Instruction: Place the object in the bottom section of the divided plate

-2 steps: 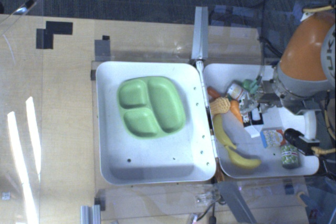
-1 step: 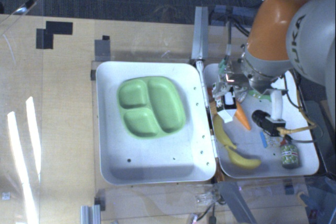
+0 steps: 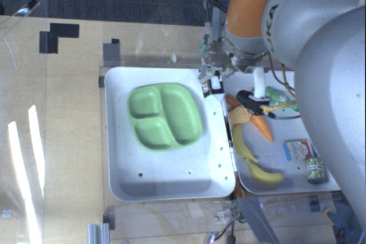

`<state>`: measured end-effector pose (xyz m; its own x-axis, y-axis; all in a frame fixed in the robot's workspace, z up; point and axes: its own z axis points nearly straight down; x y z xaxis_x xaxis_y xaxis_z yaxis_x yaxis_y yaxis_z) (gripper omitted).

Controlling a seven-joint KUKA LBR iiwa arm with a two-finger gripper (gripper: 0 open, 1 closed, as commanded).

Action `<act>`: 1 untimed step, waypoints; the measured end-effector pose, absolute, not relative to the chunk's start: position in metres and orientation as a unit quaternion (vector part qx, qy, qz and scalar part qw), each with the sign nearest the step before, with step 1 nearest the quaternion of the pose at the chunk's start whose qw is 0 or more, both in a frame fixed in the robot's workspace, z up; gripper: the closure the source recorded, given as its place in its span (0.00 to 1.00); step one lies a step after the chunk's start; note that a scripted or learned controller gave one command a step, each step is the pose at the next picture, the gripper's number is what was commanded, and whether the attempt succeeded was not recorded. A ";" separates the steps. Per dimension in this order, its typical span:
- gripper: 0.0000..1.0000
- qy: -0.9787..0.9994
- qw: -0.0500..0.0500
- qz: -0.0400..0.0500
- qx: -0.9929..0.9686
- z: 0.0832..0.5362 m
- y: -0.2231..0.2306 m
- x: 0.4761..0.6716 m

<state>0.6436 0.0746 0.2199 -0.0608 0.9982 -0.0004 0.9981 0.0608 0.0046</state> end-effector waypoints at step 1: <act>1.00 0.843 0.002 0.002 0.538 0.186 0.092 0.639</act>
